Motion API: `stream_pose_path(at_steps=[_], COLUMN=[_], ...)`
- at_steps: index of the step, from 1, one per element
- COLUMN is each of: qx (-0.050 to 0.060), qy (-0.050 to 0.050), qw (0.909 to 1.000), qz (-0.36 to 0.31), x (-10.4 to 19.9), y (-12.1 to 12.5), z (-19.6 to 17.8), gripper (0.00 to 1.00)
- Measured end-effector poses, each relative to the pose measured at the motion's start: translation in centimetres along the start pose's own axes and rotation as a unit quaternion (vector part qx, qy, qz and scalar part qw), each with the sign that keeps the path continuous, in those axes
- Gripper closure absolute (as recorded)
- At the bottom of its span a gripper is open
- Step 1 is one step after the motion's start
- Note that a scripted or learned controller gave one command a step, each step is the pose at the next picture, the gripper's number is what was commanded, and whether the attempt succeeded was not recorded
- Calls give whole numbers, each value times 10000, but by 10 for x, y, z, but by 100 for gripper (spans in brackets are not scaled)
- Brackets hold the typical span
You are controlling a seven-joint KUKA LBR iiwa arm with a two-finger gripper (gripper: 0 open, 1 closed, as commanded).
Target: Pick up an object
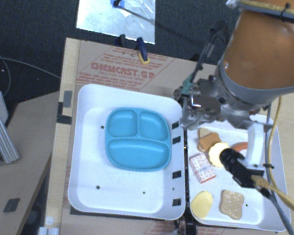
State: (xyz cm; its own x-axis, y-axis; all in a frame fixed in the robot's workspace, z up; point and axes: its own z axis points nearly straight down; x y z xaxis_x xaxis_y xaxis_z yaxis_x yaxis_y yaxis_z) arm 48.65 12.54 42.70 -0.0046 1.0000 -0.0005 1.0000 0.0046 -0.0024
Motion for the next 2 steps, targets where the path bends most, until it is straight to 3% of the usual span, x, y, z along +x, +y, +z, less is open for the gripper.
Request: stream_pose_path(at_steps=[2], qx=[-26], qy=[9], qw=[10000], qz=[3], x=[2], y=[0], z=[3], gripper=[100])
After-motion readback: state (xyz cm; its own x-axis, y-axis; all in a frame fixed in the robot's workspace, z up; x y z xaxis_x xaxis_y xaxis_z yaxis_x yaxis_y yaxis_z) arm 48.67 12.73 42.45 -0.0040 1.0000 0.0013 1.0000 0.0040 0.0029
